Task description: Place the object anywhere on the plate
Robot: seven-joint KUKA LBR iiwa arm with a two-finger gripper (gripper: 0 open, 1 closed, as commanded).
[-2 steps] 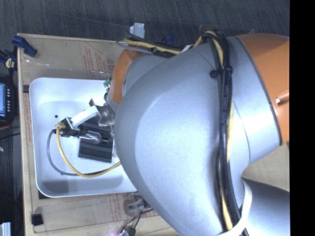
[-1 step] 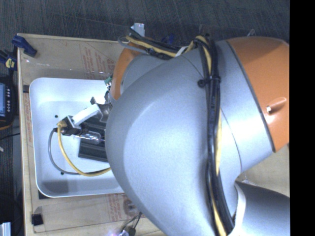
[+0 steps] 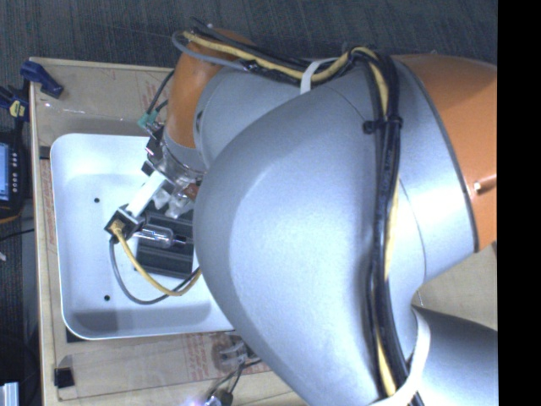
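Dark grey carpet (image 3: pixel 101 15) runs along the far side, behind a pale wooden bench (image 3: pixel 110 91) with a blue clamp (image 3: pixel 40 76) at its far-left corner. A device with a small screen (image 3: pixel 10 172) sits at the left edge of the view. One white bin (image 3: pixel 80 227) lies on the left part of the bench, its floor bare apart from a few small dark holes.

The gripper (image 3: pixel 175 198) sits over the floor of this bin, toward its right side and about midway between the far and near walls. Its tip is small, blurred and crowded by the wrist hardware, so I cannot tell whether it is spread or closed, or whether it holds or touches anything.

The arm (image 3: pixel 321 227) comes in from the right and folds back on itself. A very large grey link lies close to the camera, covering the middle and right of the view. Beyond it, the orange band (image 3: pixel 188 83) stands above the wrist, which points down and to the left into the bin. A cable bundle (image 3: pixel 382 184) in black and yellow runs along the grey link.

That link hides the bin's right part and everything further right, so I cannot tell where the object lies relative to the gripper, nor where the plate lies.
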